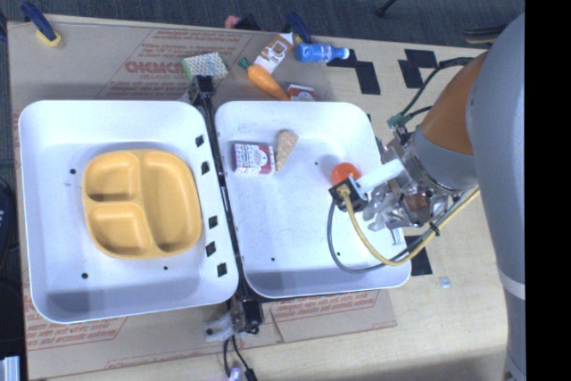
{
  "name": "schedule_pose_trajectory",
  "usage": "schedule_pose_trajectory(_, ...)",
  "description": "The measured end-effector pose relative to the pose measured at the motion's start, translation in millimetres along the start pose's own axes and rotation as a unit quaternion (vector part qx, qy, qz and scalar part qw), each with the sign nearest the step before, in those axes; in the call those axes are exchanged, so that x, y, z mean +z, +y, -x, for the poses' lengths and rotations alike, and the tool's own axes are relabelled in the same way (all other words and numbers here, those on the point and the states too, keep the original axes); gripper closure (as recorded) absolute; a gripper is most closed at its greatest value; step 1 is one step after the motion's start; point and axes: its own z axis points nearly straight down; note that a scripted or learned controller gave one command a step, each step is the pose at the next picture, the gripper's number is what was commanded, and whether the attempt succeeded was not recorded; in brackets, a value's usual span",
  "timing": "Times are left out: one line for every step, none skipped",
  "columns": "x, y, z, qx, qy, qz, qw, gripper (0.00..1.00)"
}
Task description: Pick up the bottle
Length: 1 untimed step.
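Nothing is picked yet: the bottle point(320, 53) lies on the worktop point(446, 317) behind the right bin point(294, 272), well apart from the gripper point(397, 210), whose state I cannot tell.

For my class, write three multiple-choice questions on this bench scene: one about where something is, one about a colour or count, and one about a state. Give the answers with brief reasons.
1. Where does the yellow divided plate lie?
A. In the left bin
B. In the right bin
C. On the bench behind the bins

2. How many compartments does that plate have?
A. Two
B. Three
C. Five

3. How does the blue bottle sit?
A. Upright in the right bin
B. Between the end effector's fingers
C. On its side on the bench

Answers:
1 A, it rests on the left bin's floor.
2 B, ridges split it into three.
3 C, it lies flat behind the bins, far from the end effector.
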Motion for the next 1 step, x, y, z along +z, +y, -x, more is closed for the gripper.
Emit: schedule_pose_trajectory(-23.9,-39.6,-8.4,0.000,0.000,0.000,1.0000,1.00)
